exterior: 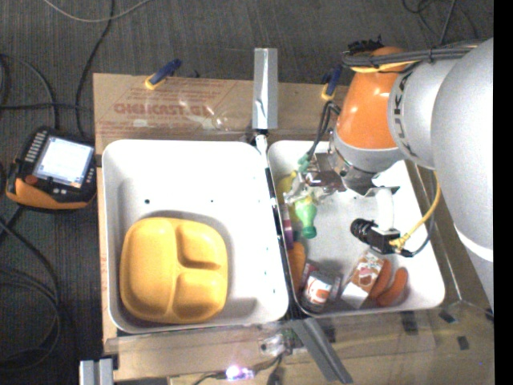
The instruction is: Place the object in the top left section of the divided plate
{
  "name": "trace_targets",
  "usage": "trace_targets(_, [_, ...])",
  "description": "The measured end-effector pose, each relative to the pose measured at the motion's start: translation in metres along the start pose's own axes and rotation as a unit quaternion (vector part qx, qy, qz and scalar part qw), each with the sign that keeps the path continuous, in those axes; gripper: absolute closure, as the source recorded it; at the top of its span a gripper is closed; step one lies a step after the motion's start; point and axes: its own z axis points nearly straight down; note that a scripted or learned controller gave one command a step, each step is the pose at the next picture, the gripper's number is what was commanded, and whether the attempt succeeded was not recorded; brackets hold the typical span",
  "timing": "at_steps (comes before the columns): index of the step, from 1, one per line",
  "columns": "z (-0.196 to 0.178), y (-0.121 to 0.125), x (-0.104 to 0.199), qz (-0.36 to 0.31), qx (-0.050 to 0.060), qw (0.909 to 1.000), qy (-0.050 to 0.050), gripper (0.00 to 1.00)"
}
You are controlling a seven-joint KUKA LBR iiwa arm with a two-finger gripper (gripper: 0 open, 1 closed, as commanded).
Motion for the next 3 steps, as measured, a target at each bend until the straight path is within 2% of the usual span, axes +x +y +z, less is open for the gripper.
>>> trace_targets(1, [0.000, -0.034, 0.054, -0.071, 0.000, 0.9975, 0.003, 1.00])
trace_targets(2, [0.000, -0.041, 0.130, -0.064, 0.000, 0.9980, 0.003, 1.00])
trace_targets(3, [0.000, -0.041, 0.130, -0.064, 0.000, 0.9980, 0.003, 0.00])
